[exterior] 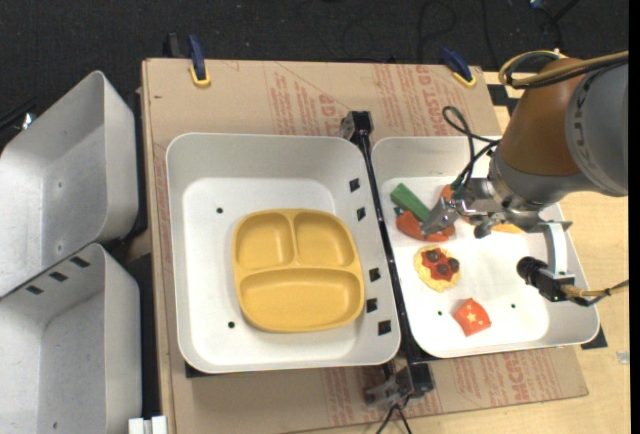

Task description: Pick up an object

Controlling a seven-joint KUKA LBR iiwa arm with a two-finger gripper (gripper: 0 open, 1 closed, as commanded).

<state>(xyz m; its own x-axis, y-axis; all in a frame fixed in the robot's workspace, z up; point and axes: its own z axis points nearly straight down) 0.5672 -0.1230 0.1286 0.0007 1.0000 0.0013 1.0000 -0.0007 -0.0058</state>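
In the right bin (570, 322) lie a green bar (406, 195) and, just below it, a red piece (409, 225), both at the bin's upper left. My gripper (438, 219) hangs low right beside them, its tip at the right end of the green bar and the red piece; whether it touches either I cannot tell. Below the gripper rests a round yellow toy pizza with red and dark toppings (438, 268). Nearer the front edge sits a small red block with a yellow mark (471, 316).
The left bin (200, 322) holds a yellow divided plate (298, 269). A small orange piece (509, 228) peeks out under the wrist, and a little red-orange bit (447, 192) lies above the gripper. The arm covers the right bin's upper right.
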